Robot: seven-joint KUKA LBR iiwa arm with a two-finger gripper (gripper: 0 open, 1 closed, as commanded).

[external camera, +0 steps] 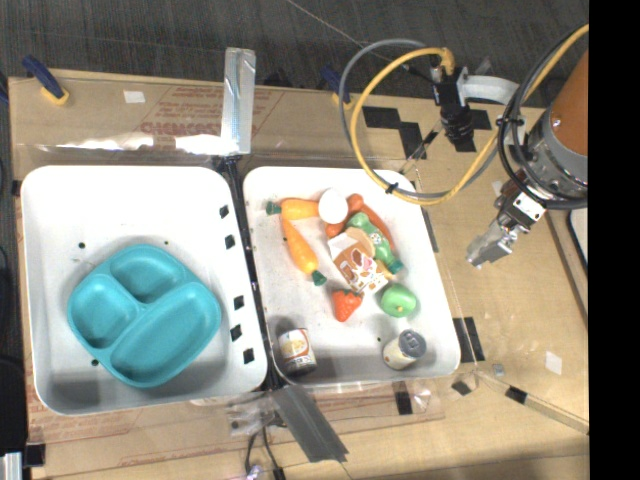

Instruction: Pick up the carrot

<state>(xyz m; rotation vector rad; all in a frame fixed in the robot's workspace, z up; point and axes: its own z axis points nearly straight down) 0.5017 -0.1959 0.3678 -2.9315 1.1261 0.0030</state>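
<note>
The scene is brightly and evenly lit from above, so colours read clean. The left bin (pixel 50 208) and right bin (pixel 265 288) are near white, their walls close to blown out. Strong glare sits on the clear tape (pixel 130 146) along the far edge of the left bin and on the shiny strip (pixel 238 98) standing between the bins. Shadows are soft and short: a grey one spreads under the near edge of the teal plate (pixel 145 313). Small items are slightly soft, labels unreadable. The dark floor (pixel 150 8) at the far side shows fine grain.
</note>
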